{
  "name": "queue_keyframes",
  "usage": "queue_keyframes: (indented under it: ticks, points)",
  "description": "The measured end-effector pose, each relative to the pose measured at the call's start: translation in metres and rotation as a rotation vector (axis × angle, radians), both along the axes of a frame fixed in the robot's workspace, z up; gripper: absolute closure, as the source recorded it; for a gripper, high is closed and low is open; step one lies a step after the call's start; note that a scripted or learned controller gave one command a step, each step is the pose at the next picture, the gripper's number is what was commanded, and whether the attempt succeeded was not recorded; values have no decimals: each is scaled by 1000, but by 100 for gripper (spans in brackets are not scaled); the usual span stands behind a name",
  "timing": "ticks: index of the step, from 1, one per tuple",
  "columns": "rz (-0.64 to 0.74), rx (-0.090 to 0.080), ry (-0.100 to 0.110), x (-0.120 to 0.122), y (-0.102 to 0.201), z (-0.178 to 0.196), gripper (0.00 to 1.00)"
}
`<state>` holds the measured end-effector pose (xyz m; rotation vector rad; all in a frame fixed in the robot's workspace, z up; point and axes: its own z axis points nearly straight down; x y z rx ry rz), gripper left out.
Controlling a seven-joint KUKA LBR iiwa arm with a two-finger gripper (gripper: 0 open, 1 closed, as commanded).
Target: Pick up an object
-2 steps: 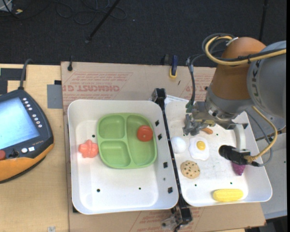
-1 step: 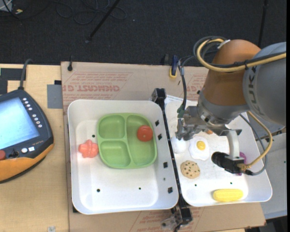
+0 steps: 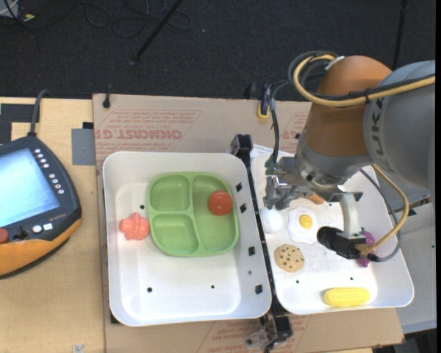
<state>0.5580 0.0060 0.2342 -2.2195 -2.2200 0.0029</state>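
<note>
While the end effector (image 3: 278, 191) hangs low over the right bin (image 3: 397, 285), whether it is open or closed I cannot tell. The step looks like the reach. A fried egg (image 3: 303, 225) lies just beside it, a cookie (image 3: 288, 257) beyond, a corn cob (image 3: 346, 296) farthest. Next it needs centring over one target.

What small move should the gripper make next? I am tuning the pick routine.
Probably a short straight descent. The gripper sits at the right bin's left side, just above the white egg, with the fried egg beside it, and nothing shows between its fingers.
</note>
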Motion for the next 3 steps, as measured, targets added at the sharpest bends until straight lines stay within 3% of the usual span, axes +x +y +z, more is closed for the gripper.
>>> queue_keyframes:
  ticks: [1,2,3]
  points:
    - [1,0,2,-7,5,2,100]
    - [0,0,4,-5,4,-18,100]
    - [-1,0,-1,-9,3,3,100]
